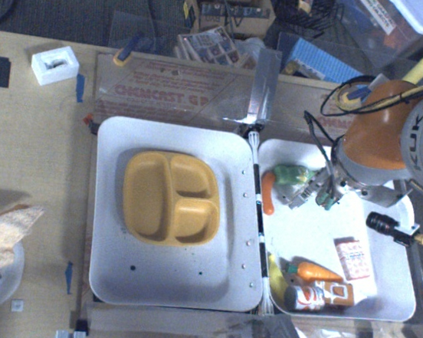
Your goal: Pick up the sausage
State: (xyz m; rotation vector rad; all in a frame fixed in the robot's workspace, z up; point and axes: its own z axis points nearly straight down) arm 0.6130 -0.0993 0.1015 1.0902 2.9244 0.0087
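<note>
The sausage (268, 193) is a short orange-red link lying lengthwise along the left wall of the right bin (389, 226). My gripper (313, 199) hangs over the upper middle of that bin, a little to the right of the sausage and not touching it. It stands open, with nothing between its fingers. A green leafy toy (290, 175) sits between the gripper and the sausage's upper end, partly under the wrist.
In the right bin's lower part lie a carrot (318, 273), a sauce bottle (323, 294), a yellow piece (278, 276) and a small red-and-white packet (353, 257). The left bin (98, 265) holds a yellow divided plate (171, 197). A black cable plug (383, 223) hangs by the wrist.
</note>
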